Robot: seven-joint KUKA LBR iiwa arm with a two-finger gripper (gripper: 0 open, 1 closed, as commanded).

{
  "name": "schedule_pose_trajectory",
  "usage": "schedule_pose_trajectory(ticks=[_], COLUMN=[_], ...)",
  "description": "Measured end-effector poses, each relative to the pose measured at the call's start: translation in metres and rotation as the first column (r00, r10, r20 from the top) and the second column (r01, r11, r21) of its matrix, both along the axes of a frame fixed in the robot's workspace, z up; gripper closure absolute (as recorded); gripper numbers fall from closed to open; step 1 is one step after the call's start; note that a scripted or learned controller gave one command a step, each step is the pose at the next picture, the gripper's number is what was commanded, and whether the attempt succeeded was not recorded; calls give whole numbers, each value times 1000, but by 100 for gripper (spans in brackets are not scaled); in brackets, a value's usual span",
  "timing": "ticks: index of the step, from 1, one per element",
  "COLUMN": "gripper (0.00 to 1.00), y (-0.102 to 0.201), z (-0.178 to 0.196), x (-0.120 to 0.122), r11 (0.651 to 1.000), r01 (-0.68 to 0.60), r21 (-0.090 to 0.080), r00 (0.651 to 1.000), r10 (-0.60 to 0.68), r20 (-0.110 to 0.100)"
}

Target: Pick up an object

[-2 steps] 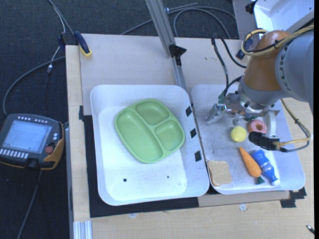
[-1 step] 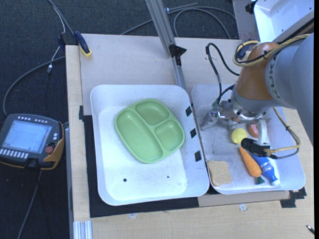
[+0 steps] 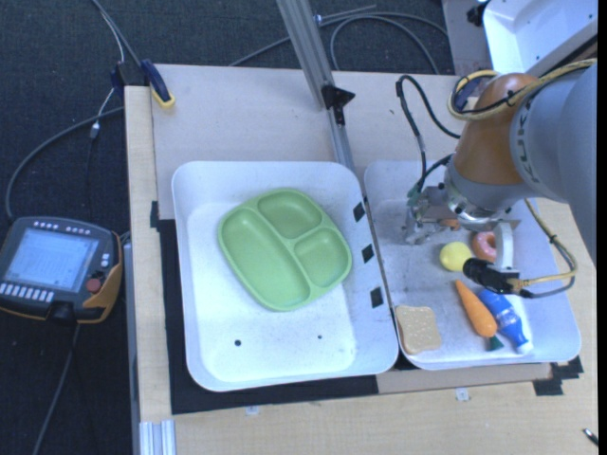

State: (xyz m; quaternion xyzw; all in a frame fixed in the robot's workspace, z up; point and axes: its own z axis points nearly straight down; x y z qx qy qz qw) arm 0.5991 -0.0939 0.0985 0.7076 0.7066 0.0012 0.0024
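1. The grey KUKA arm (image 3: 555, 131) with its orange band reaches in from 3 o'clock and bends down over the right shallow white bin (image 3: 398, 282).
2. Its two-finger metal gripper (image 3: 422, 226) hangs low over the upper-left part of that bin, near the wall it shares with the left shallow white bin (image 3: 204, 349).
3. Whether the gripper is open or closed cannot be told from this slant; nothing can be seen caught in it.
4. The loose objects lie at about 4 to 5 o'clock from the gripper, all in the right bin.
5. A small yellow rounded toy, lemon-like, (image 3: 455, 255) sits just beside the gripper at its 4 o'clock, apart from it.
6. A pink ring-shaped toy doughnut (image 3: 485, 245) rests at the lemon's 2 o'clock, partly under the wrist.
7. An orange plastic carrot (image 3: 475, 309) lies slantwise at 5 o'clock from the gripper, with a blue and white plastic bottle (image 3: 505, 321) touching along its right side.
8. A tan square slice of toy bread (image 3: 417, 329) lies at 6 o'clock from the gripper, near the bin's front left corner.
9. A light green plastic divided plate (image 3: 283, 247) lies in the left bin, at 9 o'clock from the gripper, well apart.
10. A grey handheld control pendant (image 3: 57, 268) rests on the dark floor at far 9 o'clock.
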Motion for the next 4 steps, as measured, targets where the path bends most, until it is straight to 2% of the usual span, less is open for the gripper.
schedule_pose_trajectory(ticks=[1, 3, 4], gripper=[100, 100, 100], y=[-2, -4, 56], z=[65, 164, 159], x=[3, 4, -6], r11=[1000, 1000, 1000], r01=[-2, -3, -8], r21=[1, 0, 5], r00=[1000, 1000, 1000], r10=[2, 3, 8], r20=[2, 3, -7])
